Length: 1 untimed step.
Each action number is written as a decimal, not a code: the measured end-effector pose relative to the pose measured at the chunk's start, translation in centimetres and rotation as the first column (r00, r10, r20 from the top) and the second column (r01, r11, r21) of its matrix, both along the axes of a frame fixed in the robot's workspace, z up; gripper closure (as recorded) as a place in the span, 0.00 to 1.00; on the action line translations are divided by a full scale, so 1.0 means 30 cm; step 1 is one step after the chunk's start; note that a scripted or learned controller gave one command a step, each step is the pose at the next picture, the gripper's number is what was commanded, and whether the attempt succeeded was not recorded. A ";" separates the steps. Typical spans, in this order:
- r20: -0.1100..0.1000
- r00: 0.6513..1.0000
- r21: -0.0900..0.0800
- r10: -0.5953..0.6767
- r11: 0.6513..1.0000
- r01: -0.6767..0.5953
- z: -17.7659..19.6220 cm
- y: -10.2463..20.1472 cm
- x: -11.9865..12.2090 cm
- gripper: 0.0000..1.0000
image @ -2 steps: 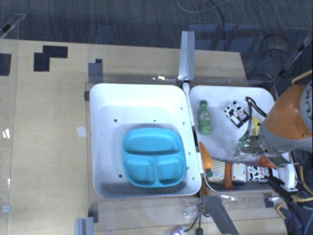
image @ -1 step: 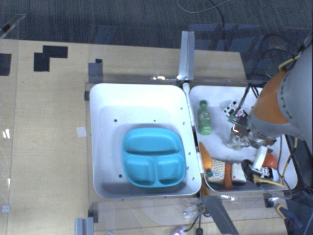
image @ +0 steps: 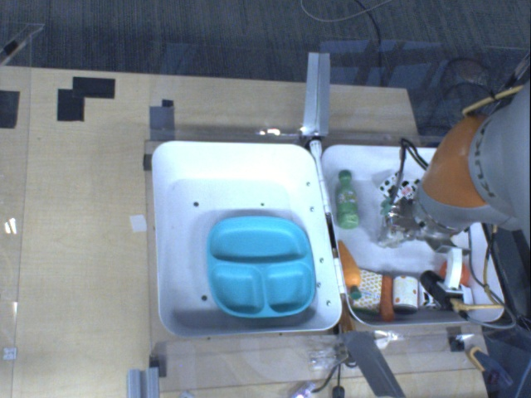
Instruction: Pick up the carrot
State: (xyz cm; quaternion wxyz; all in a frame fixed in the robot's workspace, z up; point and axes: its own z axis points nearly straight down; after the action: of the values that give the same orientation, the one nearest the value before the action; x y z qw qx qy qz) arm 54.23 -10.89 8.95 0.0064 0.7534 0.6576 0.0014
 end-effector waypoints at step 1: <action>0.011 0.992 0.005 -0.129 0.992 0.129 0.003 0.080 -0.127 1.00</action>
State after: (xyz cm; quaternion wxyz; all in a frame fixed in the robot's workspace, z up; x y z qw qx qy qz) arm 50.43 -8.49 9.05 0.0085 0.7944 0.6073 0.0067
